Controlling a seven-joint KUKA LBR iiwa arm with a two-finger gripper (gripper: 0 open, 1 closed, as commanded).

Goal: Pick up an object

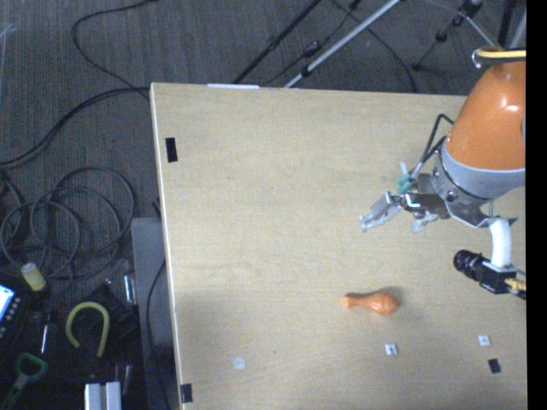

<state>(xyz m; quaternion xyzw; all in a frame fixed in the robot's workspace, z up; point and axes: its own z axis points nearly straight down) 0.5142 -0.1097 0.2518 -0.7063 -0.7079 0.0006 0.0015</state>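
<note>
One orange pear-shaped object [373,301] lies on the bench [256,229], well below the gripper [376,216], its fingers apart

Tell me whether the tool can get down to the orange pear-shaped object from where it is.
Probably yes: the tool hangs above bare bench, and the orange pear-shaped object lies alone in front of it, with nothing between them.

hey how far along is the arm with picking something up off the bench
Early stage. Done: the arm has reached in over the bench. In hand: nothing shows between the fingers of the gripper. Left: the orange pear-shaped object lies on the surface nearer the camera, apart from the gripper, yet to be grasped and lifted.
</note>
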